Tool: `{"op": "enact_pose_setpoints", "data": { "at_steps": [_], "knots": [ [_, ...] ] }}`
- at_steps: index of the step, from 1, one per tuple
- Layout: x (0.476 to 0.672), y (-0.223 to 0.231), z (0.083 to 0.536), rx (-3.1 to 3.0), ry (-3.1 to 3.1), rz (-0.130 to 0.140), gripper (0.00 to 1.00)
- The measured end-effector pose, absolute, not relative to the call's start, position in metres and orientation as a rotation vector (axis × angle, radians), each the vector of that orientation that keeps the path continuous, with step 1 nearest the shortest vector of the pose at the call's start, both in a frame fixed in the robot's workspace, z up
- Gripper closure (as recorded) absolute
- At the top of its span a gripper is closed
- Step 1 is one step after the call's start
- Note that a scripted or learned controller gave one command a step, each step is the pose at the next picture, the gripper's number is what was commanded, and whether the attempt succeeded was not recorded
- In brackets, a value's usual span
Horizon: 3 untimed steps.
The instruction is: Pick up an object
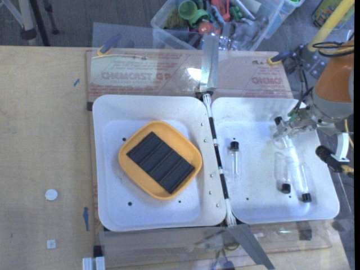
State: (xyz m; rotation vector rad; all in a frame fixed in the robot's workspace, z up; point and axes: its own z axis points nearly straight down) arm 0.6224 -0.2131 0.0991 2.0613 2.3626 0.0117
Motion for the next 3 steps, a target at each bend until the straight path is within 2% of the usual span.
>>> {"op": "enact_pose_setpoints", "data": {
  "at_steps": [1, 2, 3],
  "knots": [
    [0.668, -0.162, 0.154, 2.107, 2.327, 0.001, 1.0],
    [0.668, -0.109, 0.213, 2.179, 2.257, 0.003, 1.0],
    [0.667, -0.072, 0.218, 2.269, 2.171, 0.0, 1.0]
  ]
}}
